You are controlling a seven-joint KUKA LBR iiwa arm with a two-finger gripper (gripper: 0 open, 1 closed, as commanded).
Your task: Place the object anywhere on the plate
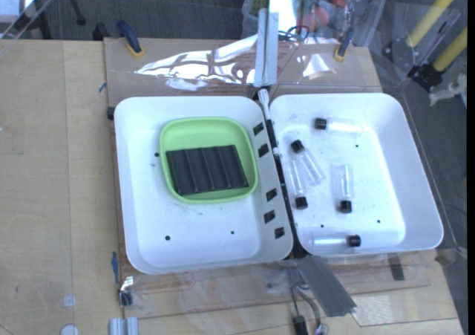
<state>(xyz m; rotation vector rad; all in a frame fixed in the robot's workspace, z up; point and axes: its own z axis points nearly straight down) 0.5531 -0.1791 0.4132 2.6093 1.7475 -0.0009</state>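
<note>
A dark ribbed block [206, 169] is seen lying on the green plate [172, 139] in the left bin [133, 177]; five black-capped clear vials [306, 168] are scattered across the right bin [393, 177].

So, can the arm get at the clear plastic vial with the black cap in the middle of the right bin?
Probably yes: the clear plastic vial with black cap lies alone, with nothing over or against it.

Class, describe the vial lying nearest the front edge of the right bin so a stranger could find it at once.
Start at the right white bin, which holds several clear vials with black caps. Go to its front edge, the one nearest the camera. The front vial lies almost level along that edge with its cap pointing right, apart from the others, which sit further back.
</note>
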